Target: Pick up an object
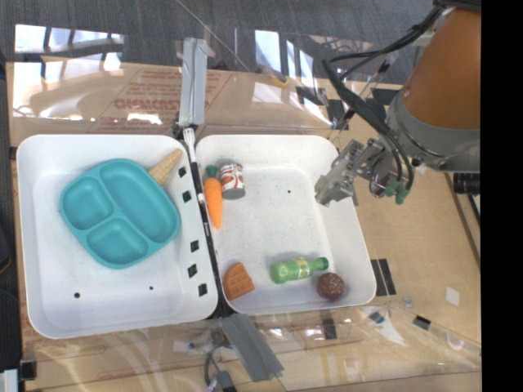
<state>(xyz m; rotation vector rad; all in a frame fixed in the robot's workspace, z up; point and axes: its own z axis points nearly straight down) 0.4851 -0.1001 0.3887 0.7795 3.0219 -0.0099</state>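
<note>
The pincer hangs over the right bin's right rim; whether it is spread, I cannot tell.

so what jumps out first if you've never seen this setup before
The teal divided plate fills much of the left bin, with a cone at its upper right edge. The grey and orange arm's gripper hangs over the right bin's right edge, and a carrot lies by the divider.
</note>
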